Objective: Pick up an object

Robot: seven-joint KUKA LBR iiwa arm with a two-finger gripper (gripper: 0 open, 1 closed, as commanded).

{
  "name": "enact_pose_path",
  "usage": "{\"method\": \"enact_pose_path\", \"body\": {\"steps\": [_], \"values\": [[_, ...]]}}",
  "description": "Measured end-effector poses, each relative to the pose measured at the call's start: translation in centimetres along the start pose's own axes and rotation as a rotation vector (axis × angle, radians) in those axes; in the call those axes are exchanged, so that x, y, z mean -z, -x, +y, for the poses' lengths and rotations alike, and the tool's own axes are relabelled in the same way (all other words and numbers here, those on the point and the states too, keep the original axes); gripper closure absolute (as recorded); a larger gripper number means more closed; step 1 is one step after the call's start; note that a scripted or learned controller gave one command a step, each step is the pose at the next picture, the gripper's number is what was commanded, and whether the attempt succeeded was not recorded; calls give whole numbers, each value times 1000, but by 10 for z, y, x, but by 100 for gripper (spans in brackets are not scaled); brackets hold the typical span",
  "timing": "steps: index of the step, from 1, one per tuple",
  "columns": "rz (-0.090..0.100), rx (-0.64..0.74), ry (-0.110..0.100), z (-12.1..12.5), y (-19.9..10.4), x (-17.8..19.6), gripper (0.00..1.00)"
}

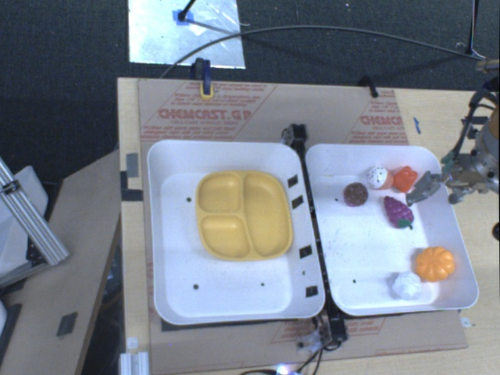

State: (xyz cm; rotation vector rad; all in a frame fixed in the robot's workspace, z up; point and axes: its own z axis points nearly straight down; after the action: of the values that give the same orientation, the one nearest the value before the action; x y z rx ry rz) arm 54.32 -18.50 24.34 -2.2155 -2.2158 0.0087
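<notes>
The right bin [344, 287] holds several small toys. A brown ball [355, 194], a white speckled ball [378, 177] and an orange-red piece [404, 179] sit near its far side. A purple grape bunch [398, 212] lies just below them. An orange pumpkin [434, 263] and a white crumpled item [406, 285] rest near the front right corner. My gripper [439, 193] hangs over the bin's right rim, just right of the orange-red piece and the grapes. It is open, with nothing between its fingers.
In the left bin [168, 287] lies a yellow divided plate [242, 214]. A black divider with clips [306, 209] runs between the two bins. A cable arcs over the bench's far edge, and a metal frame [31, 217] stands at the left.
</notes>
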Motion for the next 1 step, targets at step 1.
{"method": "enact_pose_path", "body": {"steps": [1], "values": [[-3,3,11,2,-1,6,0]]}}
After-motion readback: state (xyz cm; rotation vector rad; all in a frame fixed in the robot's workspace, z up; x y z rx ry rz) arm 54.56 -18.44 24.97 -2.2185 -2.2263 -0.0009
